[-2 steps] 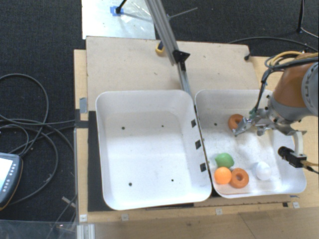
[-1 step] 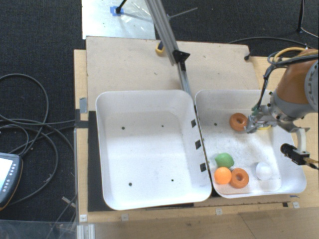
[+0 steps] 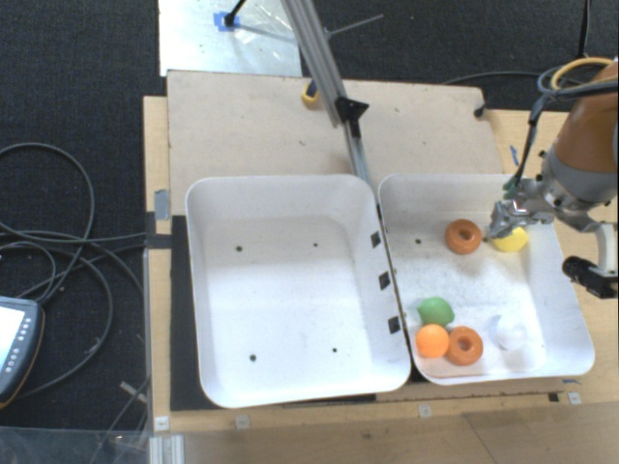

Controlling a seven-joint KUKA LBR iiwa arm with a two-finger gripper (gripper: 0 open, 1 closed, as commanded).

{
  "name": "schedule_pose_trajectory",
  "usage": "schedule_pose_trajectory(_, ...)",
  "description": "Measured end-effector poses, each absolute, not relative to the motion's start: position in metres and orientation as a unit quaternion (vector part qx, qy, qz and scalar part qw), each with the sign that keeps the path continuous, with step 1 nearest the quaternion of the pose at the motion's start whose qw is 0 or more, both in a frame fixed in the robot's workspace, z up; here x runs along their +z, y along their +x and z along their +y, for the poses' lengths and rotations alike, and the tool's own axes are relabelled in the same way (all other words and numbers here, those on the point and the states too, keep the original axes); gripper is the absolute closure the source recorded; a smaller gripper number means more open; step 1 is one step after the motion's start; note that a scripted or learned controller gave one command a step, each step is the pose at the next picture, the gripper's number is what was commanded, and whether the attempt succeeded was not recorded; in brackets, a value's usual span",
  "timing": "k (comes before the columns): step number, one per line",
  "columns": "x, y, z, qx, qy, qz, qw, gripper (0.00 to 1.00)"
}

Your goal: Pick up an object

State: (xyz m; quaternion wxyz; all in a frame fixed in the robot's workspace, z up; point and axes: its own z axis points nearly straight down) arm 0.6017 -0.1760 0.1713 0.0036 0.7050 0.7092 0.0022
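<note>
Claw (image 3: 504, 222) low in the right shallow white plastic bin (image 3: 556, 288), finger spread impossible to tell, touching a small yellow rounded object (image 3: 513, 240) near the far right wall, just beside an orange ring-shaped toy (image 3: 463, 237).

Wooden bench (image 3: 242, 129) at centre, pale board top. Dark carpet floor (image 3: 68, 56) around bench. Black cables (image 3: 53, 230) looped on floor left of bench. Grey metal pole (image 3: 314, 42) slanting over bench's far edge. Shiny floor plate (image 3: 213, 22) beyond bench. Even overhead light.
</note>
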Motion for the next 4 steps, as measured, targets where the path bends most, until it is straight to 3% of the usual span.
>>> schedule_pose_trajectory(2, 0.283, 0.611, -0.177, 0.0024, 0.705, 0.709, 0.004, 1.0)
schedule_pose_trajectory(4, 0.259, 0.642, -0.084, 0.0012, 0.704, 0.71, 0.001, 1.0)
